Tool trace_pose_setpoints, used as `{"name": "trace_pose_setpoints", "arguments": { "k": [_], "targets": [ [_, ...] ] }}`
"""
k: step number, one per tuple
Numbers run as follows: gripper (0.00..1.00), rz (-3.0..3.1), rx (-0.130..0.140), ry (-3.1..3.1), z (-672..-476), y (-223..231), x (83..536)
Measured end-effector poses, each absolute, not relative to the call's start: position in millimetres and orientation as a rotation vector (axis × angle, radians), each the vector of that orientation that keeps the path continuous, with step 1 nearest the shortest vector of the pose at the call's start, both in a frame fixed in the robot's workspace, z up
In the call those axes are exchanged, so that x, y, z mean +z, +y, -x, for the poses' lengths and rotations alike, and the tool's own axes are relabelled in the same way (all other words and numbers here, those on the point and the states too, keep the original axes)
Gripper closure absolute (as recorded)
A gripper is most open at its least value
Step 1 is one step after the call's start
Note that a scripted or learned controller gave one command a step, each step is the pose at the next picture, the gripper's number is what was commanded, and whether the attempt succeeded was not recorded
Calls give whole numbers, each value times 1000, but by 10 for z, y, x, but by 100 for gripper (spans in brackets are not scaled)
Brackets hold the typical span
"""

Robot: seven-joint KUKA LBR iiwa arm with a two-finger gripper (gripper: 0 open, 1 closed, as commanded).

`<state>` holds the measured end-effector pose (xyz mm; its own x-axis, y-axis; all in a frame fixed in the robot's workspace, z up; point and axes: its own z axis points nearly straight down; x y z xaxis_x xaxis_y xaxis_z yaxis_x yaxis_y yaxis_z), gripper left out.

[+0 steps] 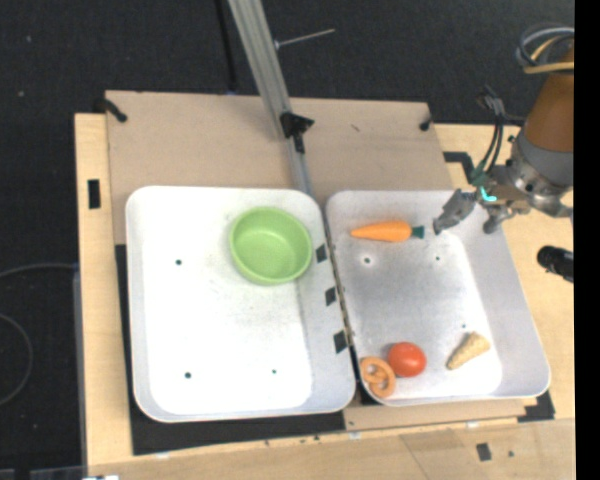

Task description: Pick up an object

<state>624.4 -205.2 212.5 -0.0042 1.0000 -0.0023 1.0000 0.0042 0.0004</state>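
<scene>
Carrot (381,232) lies untouched in the right bin (500,298); my gripper (473,211) hovers just beside its green end, jaws spread and holding nothing, grasp not yet made.

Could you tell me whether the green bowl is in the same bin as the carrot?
No, the green bowl sits in the left bin; the carrot lies in the right bin.

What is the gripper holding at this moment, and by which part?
Nothing. The gripper is open above the right bin's far right corner, apart from the carrot.
</scene>
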Motion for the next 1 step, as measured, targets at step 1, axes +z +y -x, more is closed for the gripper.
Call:
{"name": "trace_pose_setpoints", "arguments": {
  "k": [1],
  "targets": [
    [0, -2220, -3, 2220, -6204, -2091, 1541]
  ]
}}
